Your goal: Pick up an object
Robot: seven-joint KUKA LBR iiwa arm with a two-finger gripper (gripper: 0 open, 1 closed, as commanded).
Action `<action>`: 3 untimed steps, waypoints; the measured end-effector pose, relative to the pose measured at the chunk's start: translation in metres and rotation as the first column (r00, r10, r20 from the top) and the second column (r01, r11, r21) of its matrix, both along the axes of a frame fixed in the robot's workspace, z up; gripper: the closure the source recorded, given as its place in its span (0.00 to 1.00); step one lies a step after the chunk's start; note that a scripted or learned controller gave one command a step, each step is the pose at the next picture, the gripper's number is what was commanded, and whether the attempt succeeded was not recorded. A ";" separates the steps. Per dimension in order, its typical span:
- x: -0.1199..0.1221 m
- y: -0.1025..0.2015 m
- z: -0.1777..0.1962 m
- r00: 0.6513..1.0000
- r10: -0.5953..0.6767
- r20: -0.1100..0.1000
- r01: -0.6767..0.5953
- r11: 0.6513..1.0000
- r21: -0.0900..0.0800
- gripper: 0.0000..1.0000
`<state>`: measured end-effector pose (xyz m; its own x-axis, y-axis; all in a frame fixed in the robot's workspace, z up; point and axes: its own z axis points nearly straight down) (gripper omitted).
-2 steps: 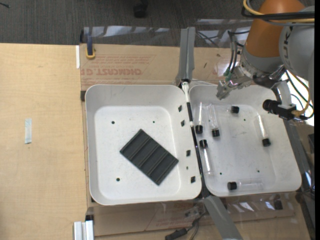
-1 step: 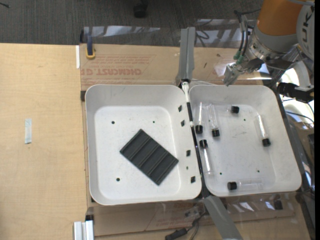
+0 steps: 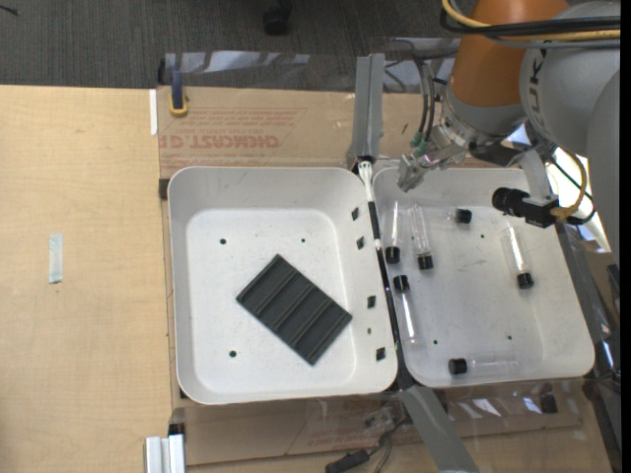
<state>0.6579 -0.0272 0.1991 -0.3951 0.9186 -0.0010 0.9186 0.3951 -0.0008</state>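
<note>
Jaws: state could not be told.
Gripper (image 3: pixel 412 173): hovered above right bin's (image 3: pixel 552 363) far-left corner.
Nearest tube (image 3: pixel 421 236): just below, lengthwise toward camera.

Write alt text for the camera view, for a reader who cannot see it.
A grey and orange robot arm holds its pincer above the far edge of the right bin, where several clear tubes with black caps lie scattered. The left bin holds a dark ridged panel.

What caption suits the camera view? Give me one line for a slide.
KUKA arm's gripper hovers over the right bin's far-left corner above scattered clear tubes; a dark ribbed panel lies in the left bin.
</note>
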 end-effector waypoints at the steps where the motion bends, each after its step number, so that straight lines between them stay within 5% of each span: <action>1: -0.009 -0.062 0.123 1.000 -0.001 0.001 0.001 1.000 -0.001 1.00; 2: 0.001 -0.034 0.053 0.998 0.065 -0.001 -0.065 0.998 0.000 1.00; 3: -0.016 -0.023 0.059 0.993 0.118 0.000 -0.118 0.993 0.000 1.00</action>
<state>0.6419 -0.0507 0.2583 -0.5003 0.8658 -0.0013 0.8658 0.5003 -0.0008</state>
